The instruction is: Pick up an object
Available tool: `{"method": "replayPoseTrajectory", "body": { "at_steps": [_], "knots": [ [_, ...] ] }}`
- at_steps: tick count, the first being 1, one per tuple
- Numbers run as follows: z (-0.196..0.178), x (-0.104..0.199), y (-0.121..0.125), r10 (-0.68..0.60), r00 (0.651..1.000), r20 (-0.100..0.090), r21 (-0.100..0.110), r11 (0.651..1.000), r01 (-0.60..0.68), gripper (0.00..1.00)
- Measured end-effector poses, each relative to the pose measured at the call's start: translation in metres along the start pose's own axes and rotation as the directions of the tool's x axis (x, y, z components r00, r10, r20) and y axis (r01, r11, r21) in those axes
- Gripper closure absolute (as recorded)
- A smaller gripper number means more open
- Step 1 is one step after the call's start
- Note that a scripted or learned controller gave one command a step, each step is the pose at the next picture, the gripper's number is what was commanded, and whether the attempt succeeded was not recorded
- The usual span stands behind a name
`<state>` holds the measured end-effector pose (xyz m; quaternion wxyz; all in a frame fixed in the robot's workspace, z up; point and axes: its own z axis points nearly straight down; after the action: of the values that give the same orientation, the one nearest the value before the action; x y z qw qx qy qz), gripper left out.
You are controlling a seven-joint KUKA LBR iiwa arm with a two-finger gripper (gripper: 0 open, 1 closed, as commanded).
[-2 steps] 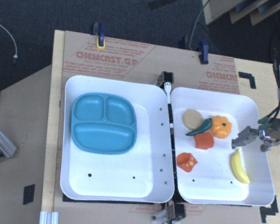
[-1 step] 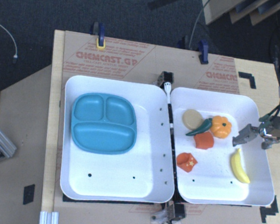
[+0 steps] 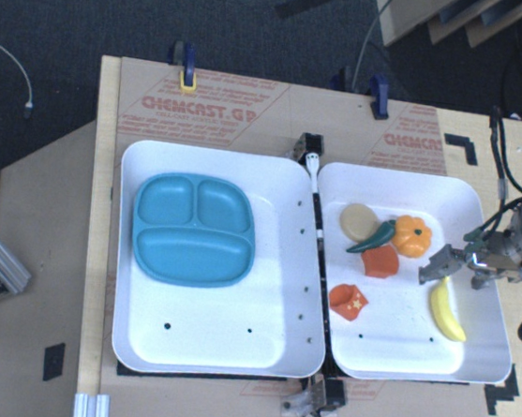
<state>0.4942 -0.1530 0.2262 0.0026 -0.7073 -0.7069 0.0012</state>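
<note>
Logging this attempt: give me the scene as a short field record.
left bin: holds a blue divided plate
right bin: toy banana, orange pumpkin, tan potato-like piece, green pepper, two red pieces
gripper: above the right bin's right side, just over the banana's upper end, open
held object: none seen

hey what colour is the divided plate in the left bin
Light blue divided plate, clearest in the camera view.

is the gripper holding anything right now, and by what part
Nothing is held. The gripper hangs open above the right bin, just over the banana, with nothing between its fingers.
</note>
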Motion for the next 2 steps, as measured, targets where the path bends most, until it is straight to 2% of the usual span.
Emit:
{"method": "replayPoseTrajectory", "body": {
  "at_steps": [2],
  "knots": [
    [0.109, -0.012, 0.010, 0.001, 1.000, 0.000, 0.001, 1.000, -0.001, 0.00]
  ]
}}
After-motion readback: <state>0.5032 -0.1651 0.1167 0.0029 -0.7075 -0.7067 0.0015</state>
